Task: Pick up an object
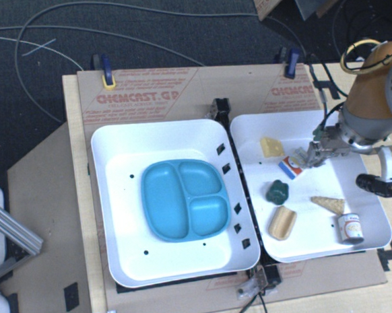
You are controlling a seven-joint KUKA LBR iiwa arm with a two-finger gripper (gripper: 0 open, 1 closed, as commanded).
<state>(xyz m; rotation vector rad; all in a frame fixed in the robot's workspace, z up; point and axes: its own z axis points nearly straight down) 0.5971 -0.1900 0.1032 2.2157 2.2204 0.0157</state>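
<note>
Bins, two of them, sit side by side on the bench, and the split between them looks deliberate: the left bin, in the middle of the frame, carries a single blue divided plate lying flat at its centre, while the right bin gathers the loose pieces where the arm can reach them from the right edge. I count five small things there: one pale yellow wedge toward the upper left of that bin, one red, white and blue packet just below and right of it, one dark green lump near the bin's middle, one tan roll just beneath the lump, and one cone to the right, with one small jar standing at the lower right, which makes six. The claw hangs low over the upper part of the right bin, right beside the packet, so that packet seems the likely pick. Whether its tips are spread or closed I cannot tell, and nothing shows as held.
</note>
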